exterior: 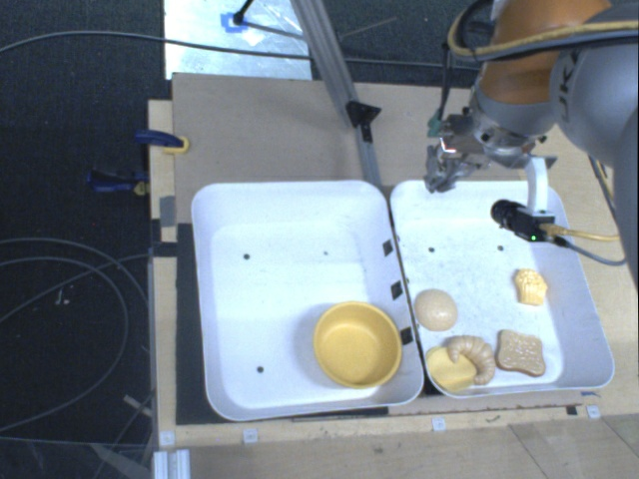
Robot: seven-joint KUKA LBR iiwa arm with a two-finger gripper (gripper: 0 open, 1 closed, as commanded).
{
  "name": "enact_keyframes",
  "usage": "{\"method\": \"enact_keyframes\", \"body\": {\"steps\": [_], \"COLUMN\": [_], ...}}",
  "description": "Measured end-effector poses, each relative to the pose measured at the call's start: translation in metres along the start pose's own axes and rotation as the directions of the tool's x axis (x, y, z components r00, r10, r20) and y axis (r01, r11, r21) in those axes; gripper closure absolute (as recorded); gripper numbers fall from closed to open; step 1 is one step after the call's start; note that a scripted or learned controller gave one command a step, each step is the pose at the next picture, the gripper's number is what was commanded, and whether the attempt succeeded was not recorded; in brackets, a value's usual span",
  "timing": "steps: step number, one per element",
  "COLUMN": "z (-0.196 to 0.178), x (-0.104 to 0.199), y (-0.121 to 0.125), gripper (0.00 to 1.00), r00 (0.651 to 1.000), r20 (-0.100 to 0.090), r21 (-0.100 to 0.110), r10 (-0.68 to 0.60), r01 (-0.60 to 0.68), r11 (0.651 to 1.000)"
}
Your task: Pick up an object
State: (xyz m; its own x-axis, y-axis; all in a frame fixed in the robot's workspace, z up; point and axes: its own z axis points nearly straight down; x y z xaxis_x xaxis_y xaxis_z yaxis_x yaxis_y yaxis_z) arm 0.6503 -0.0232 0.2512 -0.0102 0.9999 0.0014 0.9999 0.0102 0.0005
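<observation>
Five objects are seen in the bins, four of them gathered in the near part of the right bin [589,337]. A pale round bun [435,309] lies near that bin's left wall, and just below it a curled croissant [473,355] rests partly over a yellow piece [449,371] at the front left corner; the two are touching. A flat toast slice [521,353] is placed just right of the croissant, close to the front rim, and a small yellow chunk [531,286] sits above it, nearer the right wall. In the left bin [250,218], a yellow bowl [357,343] stands upright toward the front right corner, close to the wall shared by the two bins. The gripper [439,180] is seen over the far left edge of the right bin, well apart from all the objects, with nothing visible between its fingers; whether the fingers are apart or together cannot be told. The arm [539,58], grey with its orange band, is carried in from the upper right. A small black device with a green light [517,218] hangs beside the wrist over the far part of the right bin. Both bins are set on a brown board [260,128], with blue clamps [150,158] at its left edge.
</observation>
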Motion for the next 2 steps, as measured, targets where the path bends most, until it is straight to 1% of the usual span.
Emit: {"method": "enact_keyframes", "body": {"steps": [1, 2], "z": [-0.003, 0.006], "x": [0.053, 0.108], "y": [0.003, -0.005], "gripper": [1.0, 1.0], "r00": [1.0, 1.0], "r20": [-0.001, -0.001], "r21": [-0.002, 0.0], "r10": [-0.001, -0.001], "r01": [0.001, 0.001], "r11": [1.0, 1.0]}}
